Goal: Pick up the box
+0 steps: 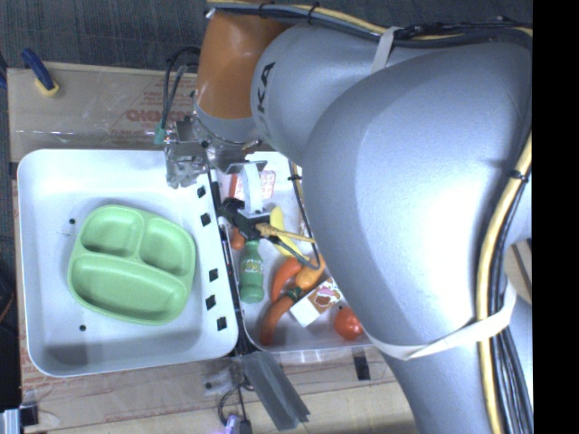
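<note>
Where the right bin [256, 334] meets the wall it shares with its neighbour, the box [251, 186] lies at the far end, a small carton in red and white with print too fine to read. The grey arm hides part of it. The gripper [188, 165] hangs just left of the box, over the far right corner of the left bin [36, 242]; whether it is apart or together cannot be told. Nearer the camera in the right bin lie a green bottle [251, 274], orange carrot-like pieces [286, 289] and a red tomato [347, 324]. The left bin holds a green divided plate [134, 262]. Both bins sit on a brown bench [99, 107] bearing faded red print, with dark carpet [109, 12] beyond it.
</note>
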You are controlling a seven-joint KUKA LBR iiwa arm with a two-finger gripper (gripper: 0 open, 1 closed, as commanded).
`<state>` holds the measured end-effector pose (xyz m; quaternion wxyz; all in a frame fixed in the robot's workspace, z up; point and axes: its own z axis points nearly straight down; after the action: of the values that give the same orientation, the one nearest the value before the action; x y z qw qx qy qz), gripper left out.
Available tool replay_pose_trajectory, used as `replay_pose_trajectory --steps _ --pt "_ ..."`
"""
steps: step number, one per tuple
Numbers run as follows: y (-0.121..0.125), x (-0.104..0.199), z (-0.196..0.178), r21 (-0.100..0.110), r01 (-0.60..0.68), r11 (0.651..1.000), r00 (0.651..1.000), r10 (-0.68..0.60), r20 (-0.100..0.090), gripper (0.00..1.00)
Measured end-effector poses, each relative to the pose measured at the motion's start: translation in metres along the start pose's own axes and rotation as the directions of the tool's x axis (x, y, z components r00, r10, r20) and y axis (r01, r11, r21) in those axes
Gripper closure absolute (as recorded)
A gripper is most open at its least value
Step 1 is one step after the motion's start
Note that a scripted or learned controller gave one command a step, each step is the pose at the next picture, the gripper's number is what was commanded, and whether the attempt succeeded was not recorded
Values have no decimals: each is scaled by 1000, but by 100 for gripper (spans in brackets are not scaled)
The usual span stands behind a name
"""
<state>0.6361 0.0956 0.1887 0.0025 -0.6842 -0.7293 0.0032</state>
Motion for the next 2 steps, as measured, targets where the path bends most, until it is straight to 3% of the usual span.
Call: replay_pose_trajectory --steps 1,2 --pt "-31 30 81 -13 -58 998 998 58 -2 100" --pt "-91 -36 0 -1 -181 984 984 181 0 100"
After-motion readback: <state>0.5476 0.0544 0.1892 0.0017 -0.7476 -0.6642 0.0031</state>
